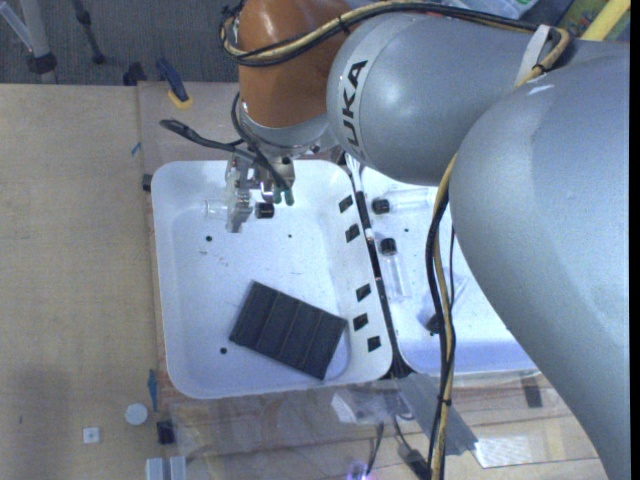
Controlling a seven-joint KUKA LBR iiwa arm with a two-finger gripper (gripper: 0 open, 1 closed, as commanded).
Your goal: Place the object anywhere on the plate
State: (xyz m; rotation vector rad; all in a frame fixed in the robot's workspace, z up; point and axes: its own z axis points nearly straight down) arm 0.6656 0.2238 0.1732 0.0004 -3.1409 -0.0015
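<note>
**Hand over far end of left bin; dark slab at near end**

Arm (470, 118), grey with an orange band, enters from the right and crosses above both bins. Much of the right bin (480, 343) is hidden under it.

Hand (240, 203) hangs over the far part of the left bin (190, 268), close to the far rim. Metal fingers point down toward the bin floor. Nothing visible between them. Whether they are spread or closed: cannot tell, the view is too small and cluttered with fittings at the wrist.

A dark ribbed rectangular slab (288, 329) lies flat on the floor of the left bin, toward the near end, turned at an angle to the bin walls. It is well apart from the hand. Its right corner sits near the divider between the bins.

I cannot tell whether this slab is the object or the plate.

Counter (70, 268) is light wood. A few small bits lie on it near the bin's near left corner.
</note>
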